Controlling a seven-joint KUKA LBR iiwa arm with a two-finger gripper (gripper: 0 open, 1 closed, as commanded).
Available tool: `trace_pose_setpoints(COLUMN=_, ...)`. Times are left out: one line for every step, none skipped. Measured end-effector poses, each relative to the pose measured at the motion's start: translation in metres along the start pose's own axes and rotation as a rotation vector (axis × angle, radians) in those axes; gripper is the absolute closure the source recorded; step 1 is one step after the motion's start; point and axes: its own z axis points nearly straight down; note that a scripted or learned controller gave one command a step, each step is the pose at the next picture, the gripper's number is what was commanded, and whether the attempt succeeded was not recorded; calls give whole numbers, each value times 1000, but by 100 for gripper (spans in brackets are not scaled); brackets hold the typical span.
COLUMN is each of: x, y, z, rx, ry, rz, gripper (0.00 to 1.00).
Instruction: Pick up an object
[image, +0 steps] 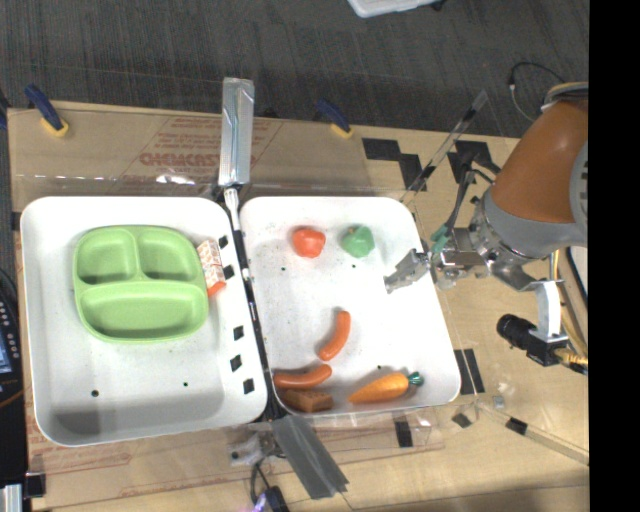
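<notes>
My pincer (407, 272) hangs over the right rim of the right bin (300, 215), carrying nothing; whether it is open or closed I cannot tell. Largest here is the left bin (40, 300), holding a green divided tray (140, 280). In the right bin, from bigger to smaller: a carrot (380, 388) and two sausages (335, 335) (302, 377) near the front wall, then a tomato (308, 241) and a green vegetable (357, 240) near the back. The green vegetable lies closest and stands apart from its neighbours, so I judge it the cleanest target: centre above it, then descend straight.
</notes>
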Motion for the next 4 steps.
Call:
trace_pose_setpoints(x=11, y=0, z=43, rx=2, ry=1, rz=228, gripper=0)
trace_pose_setpoints(x=12, y=0, z=34, rx=4, ry=3, rz=224, gripper=100)
trace_pose_setpoints(x=85, y=3, z=157, rx=4, ry=1, rz=81, gripper=100)
trace_pose_setpoints(x=76, y=24, z=151, rx=-4, ry=-2, rz=-520, gripper=100)
